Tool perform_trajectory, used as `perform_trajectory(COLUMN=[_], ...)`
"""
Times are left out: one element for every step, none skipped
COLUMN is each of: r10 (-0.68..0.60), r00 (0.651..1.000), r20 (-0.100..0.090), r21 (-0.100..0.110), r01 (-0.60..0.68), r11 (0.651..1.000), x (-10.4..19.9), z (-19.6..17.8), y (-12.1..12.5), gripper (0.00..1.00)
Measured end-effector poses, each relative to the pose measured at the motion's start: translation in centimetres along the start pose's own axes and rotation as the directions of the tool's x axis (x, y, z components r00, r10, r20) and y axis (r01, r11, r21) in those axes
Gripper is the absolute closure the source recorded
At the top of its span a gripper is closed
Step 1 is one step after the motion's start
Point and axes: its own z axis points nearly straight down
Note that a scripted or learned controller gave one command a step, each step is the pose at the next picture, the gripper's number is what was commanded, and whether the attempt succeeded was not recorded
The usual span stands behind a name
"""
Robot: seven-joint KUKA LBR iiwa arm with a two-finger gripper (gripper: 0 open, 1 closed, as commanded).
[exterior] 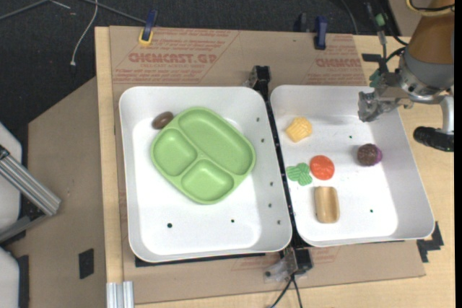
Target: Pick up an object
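White plastic bins are seen side by side on the desk (79,155), with the tool (368,109) poised at the far right corner of the right bin (404,223).

The tool's state cannot be told, since its fingers are too small and blurred, and nothing is seen gripped in it. In the right bin, a yellow piece (299,129) is placed near the left wall, a red tomato-like item (322,167) with a green leafy piece (299,172) touching it lies midway, a tan bread-like roll (326,204) is set just below, and a dark purple ball (369,154) lies nearest the tool. In the left bin (144,227), a green divided tray (203,154) is laid, with a brown object (162,120) just beside its far left edge.
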Motion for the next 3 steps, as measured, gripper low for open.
perform_trajectory(r10=[0.000,-0.001,0.001], r00=[1.000,1.000,1.000], r20=[-0.001,0.000,0.001], r21=[0.001,-0.004,-0.005], r01=[0.000,0.001,-0.001], r11=[1.000,1.000,1.000], x=[0.4,0.3,0.0], z=[6.0,4.6,0.0], y=[-0.4,-0.2,-0.9], gripper=[0.00,1.00,1.00])
